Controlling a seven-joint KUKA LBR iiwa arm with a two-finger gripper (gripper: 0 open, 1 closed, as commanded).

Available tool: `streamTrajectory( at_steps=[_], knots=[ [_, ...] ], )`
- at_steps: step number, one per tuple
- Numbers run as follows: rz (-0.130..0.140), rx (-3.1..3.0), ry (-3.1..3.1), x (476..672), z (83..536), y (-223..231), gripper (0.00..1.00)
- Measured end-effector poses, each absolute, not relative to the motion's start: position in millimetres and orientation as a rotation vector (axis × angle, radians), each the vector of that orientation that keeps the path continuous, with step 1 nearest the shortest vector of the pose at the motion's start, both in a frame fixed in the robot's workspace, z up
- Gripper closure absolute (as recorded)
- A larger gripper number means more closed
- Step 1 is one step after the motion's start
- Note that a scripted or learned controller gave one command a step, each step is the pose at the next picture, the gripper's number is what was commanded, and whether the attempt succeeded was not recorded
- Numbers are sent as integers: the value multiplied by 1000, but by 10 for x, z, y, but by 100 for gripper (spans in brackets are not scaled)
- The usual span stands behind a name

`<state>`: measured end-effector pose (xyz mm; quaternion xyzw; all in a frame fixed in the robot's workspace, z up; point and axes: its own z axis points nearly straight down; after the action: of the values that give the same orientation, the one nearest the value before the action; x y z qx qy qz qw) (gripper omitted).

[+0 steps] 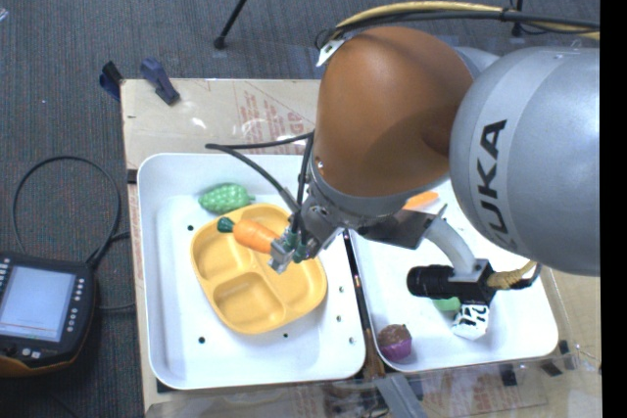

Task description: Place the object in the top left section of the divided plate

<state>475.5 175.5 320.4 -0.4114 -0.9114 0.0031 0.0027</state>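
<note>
1 carrot on 1 plate, 2 bins; gripper nr carrot

The end effector hangs over the yellow divided plate in the left bin, touching an orange carrot at the plate's far edge. A green toy lies just beyond. The right bin holds a purple toy.

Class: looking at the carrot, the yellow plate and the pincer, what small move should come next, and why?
Probably open the pincer and lift away: the carrot already lies over the plate's top left section, its tip at the pincer.
</note>
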Motion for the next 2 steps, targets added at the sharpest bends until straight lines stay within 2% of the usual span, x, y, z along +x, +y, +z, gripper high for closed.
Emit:
streamTrajectory(
  at_steps=[1, 2],
  knots=[
    [14, -1534, -2734, 4829, 2906, 1903, 100],
    [23, -1547, -2721, 5166, 1814, 1907, 100]
  ],
)
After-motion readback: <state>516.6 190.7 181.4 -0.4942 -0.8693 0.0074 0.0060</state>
